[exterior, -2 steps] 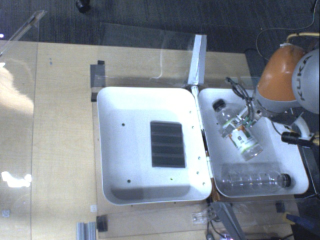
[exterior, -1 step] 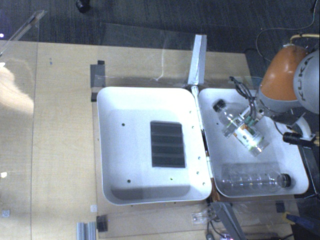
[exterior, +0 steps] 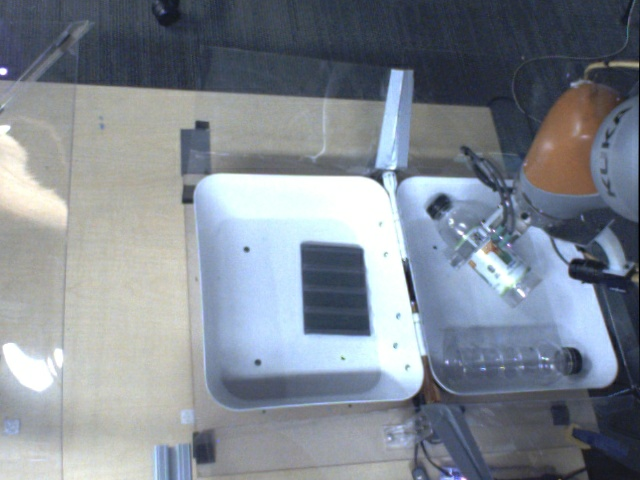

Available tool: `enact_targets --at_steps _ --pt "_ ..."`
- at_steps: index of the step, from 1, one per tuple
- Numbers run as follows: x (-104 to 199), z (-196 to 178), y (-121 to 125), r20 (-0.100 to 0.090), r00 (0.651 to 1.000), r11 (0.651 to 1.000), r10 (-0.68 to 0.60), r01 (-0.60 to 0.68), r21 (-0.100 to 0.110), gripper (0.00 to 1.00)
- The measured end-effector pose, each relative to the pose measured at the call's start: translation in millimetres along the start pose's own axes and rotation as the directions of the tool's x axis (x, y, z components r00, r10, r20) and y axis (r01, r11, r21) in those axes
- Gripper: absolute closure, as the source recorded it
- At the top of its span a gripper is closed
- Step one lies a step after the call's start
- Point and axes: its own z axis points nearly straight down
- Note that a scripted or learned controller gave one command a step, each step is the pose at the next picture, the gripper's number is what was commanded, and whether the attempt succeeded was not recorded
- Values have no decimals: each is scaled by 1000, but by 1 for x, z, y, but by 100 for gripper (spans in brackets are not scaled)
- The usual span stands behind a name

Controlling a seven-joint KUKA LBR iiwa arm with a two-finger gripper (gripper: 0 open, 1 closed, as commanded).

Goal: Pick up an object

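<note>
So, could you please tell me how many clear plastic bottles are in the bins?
2, both in the right bin: one bottle lies along its near edge, the other lies under the gripper toward the back.

One fixed camera high over the surface, looking down at a slant.

The camera view takes in the pale wooden surface [exterior: 110, 298] almost whole, with dark carpeted floor [exterior: 330, 13] showing beyond its far edge, so the lens tilts away from the near edge toward the far one. It stands far enough off to frame both white bins at once: the left bin [exterior: 225, 268] sits near the middle of the surface and the right bin [exterior: 590, 338] lies toward its right edge. The arm [exterior: 580, 153] enters from the right side, cut off by the frame. A clear panel [exterior: 30, 218] lies over the surface's left part and catches glare.
</note>
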Motion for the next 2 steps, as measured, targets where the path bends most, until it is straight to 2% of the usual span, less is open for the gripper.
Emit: enact_targets --at_steps 1,2 --pt "42 -85 91 -5 974 974 -227 227 4 100" --pt "42 -97 93 1 973 973 -230 230 -2 100"
